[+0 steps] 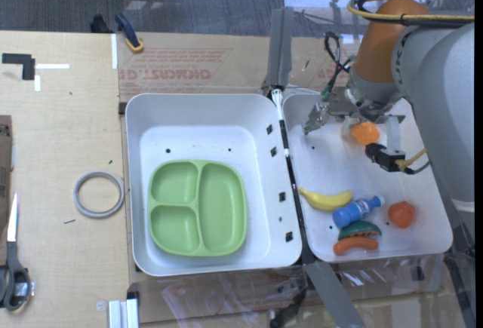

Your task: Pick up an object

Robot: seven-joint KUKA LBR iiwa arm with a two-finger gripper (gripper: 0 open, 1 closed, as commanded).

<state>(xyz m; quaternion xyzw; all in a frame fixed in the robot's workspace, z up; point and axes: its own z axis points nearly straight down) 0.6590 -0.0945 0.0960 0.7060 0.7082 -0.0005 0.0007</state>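
The arm [423, 70], grey with an orange band above the wrist, enters from three o'clock and reaches over the far end of the right bin [423, 243]. Below its wrist sits the gripper [364, 123], and directly under it is a small orange object [365, 132], rounded and bright, lying at about twelve o'clock within the right bin. From this angle it cannot be told whether the fingers are apart or together, nor whether the orange object is gripped or merely lies beneath them.

The left bin [151, 123], a shallow white tray, holds a light green divided plate [198, 206] with three compartments; the plate lies toward six o'clock of that bin.

The right bin holds, toward its six o'clock end, a cluster of toys. A yellow banana [325, 199] lies at about nine o'clock of the cluster, near the wall shared with the left bin. Just beside it, a blue bottle [355, 210] lies on its side with its cap toward two o'clock. A red-orange round piece [402, 214] sits at three o'clock of the bottle. A dark green piece [361, 229] lies just below the bottle, touching an orange sausage-shaped piece [355, 245] at six o'clock.

On the wooden bench at nine o'clock of the left bin rests a grey ring [99, 193].
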